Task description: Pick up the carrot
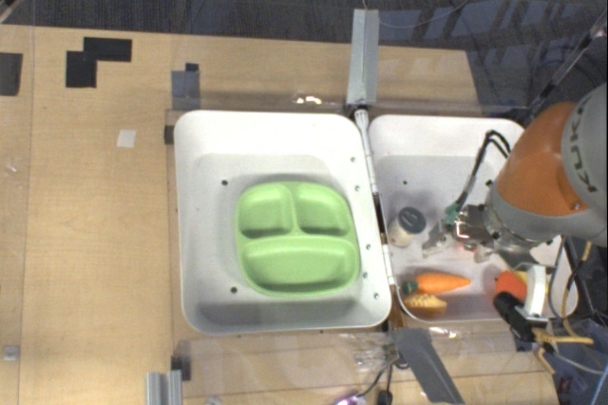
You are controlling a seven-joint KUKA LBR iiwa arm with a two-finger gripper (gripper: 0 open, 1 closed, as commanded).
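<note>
Open bin floor above the carrot (443, 282), yellow item (426, 302) touching its lower-left side.

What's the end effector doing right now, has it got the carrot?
End effector: open or shut cannot be told; carrot lies in the right bin, not held.

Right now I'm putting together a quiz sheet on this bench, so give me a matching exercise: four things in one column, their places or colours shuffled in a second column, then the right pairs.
Things:
1. green tray
2. carrot
3. small jar
4. gripper

Places:
A. lying near the front wall of the right bin
B. in the middle of the left bin
C. above the carrot in the right bin, right of the jar
D. standing in the right bin close to the divider between the bins

Pairs: 1-B, 2-A, 3-D, 4-C
</note>
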